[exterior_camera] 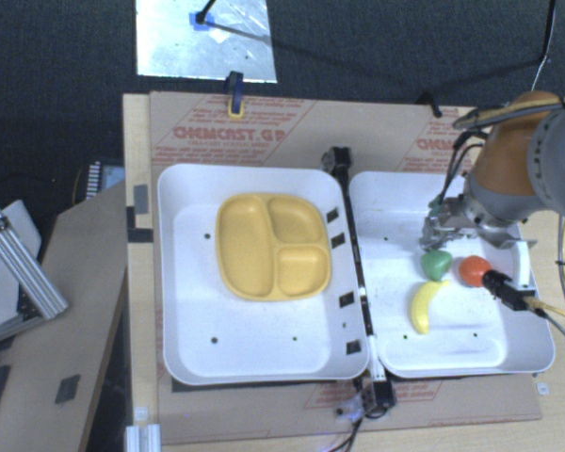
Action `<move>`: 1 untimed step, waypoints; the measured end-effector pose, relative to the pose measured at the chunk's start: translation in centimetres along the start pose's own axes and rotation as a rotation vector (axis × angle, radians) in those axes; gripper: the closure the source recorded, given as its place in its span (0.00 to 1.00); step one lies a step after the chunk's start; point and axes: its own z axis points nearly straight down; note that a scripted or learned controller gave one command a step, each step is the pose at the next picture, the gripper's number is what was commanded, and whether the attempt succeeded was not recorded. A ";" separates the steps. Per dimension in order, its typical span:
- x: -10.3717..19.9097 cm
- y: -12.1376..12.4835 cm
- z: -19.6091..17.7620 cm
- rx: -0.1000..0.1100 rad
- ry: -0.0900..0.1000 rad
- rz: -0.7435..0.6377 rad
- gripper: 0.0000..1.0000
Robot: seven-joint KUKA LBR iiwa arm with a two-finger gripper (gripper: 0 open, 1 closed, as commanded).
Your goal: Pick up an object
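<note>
The claw (440,234) hangs low over the right-hand shallow white plastic bin (452,369), at the end of the grey arm with its orange band (510,158). From this slanted view I cannot tell whether the claw is released or clenched, and nothing can be seen gripped in it. Just below the claw, so close that they seem to touch in this view, lies a small rounded green plastic fruit (436,265) on the bin floor. To the right of that fruit and touching it sits a small round orange-red plastic fruit (473,270), below the claw and a little to its right. Further below the claw, just under the green fruit, a yellow plastic banana (424,306) lies tilted, its upper tip pointing towards the green fruit. Well to the left of the claw, across the black divider between the bins, stands the left-hand shallow white plastic bin (184,281). It holds a yellow plastic divided plate with three compartments (270,246), lying flat near the bin's middle. Both bins rest on a counter covered by a brown sheet with red lettering (264,125). Far up and left of the claw, a shiny silver metal sheet (205,24) lies on the dark floor beyond the counter.
</note>
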 end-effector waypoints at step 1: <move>-0.2 -0.2 -6.3 -0.003 0.000 -0.001 1.00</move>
